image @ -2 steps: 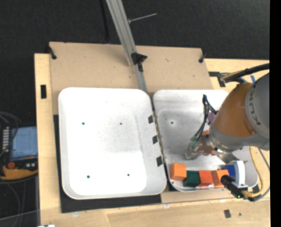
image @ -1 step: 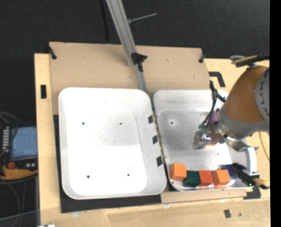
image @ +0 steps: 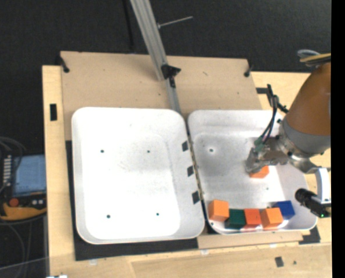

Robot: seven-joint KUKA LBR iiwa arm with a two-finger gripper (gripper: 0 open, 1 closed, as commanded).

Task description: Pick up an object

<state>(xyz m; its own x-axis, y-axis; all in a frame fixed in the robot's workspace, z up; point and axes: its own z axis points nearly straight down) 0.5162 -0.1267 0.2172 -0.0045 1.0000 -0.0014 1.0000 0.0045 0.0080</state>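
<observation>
My gripper (image: 257, 163) hangs over the middle of the right bin (image: 218, 132), at the end of the grey and orange arm (image: 311, 112) that comes in from the right. A small orange block (image: 260, 172) peeks out directly beneath the gripper's tip and is partly covered by it. Whether the block is gripped or just lies on the bin floor under the gripper is hidden from this angle.
Along the right bin's front wall lie an orange block (image: 220, 209), a green block (image: 236, 218), two more orange blocks (image: 252, 216) (image: 271, 216) and a blue block (image: 285, 208). The left bin (image: 79, 155) sits beside it. A slanted metal rail (image: 152, 39) rises behind the bins.
</observation>
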